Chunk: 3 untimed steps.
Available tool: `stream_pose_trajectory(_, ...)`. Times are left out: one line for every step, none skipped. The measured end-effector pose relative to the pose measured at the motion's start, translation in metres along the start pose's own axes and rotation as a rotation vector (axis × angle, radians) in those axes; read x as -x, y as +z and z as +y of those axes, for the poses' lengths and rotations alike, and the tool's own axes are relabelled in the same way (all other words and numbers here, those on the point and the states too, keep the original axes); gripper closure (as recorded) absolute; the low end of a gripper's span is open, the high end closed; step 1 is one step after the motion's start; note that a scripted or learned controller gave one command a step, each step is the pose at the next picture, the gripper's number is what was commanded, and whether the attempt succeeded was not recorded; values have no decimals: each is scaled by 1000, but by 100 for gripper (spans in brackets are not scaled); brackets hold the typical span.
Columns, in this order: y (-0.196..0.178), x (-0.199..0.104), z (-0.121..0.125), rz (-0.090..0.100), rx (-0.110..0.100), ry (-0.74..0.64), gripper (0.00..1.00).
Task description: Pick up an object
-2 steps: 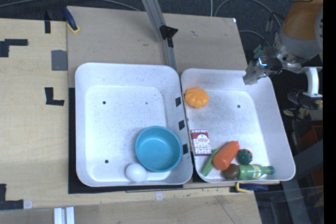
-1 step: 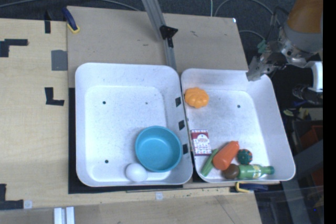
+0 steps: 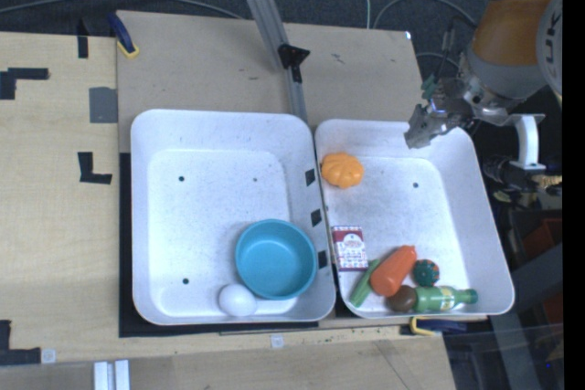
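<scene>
Objects in the right bin [image 3: 475, 187]: orange pumpkin [image 3: 342, 170] left of the fingers [image 3: 419, 134], carrot [image 3: 393, 268] and bottle [image 3: 442, 297] below. Left bin [image 3: 151, 196] holds a blue bowl [image 3: 275, 258] and white ball [image 3: 237, 299]. Finger spread: cannot tell.

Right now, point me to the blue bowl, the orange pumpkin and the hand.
blue bowl [image 3: 275, 258], camera view, inside bottom.
orange pumpkin [image 3: 342, 170], camera view, top of its body.
hand [image 3: 420, 135], camera view, at its fingertips.

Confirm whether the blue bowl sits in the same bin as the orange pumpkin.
No. The blue bowl sits in the left bin; the orange pumpkin lies in the right bin.
</scene>
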<state>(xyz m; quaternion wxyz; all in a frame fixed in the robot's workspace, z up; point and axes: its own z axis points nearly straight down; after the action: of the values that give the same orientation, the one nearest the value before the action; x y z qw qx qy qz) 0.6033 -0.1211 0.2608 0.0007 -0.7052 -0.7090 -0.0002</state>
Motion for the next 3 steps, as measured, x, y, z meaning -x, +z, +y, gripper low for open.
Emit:
stream_pose_trajectory(2, -48, -8, 0, -2, 0, 100)
stream_pose_trajectory(3, -91, -30, 0, -2, 0, 100)
stream_pose_trajectory(15, -131, -44, -1, -3, 0, 100)
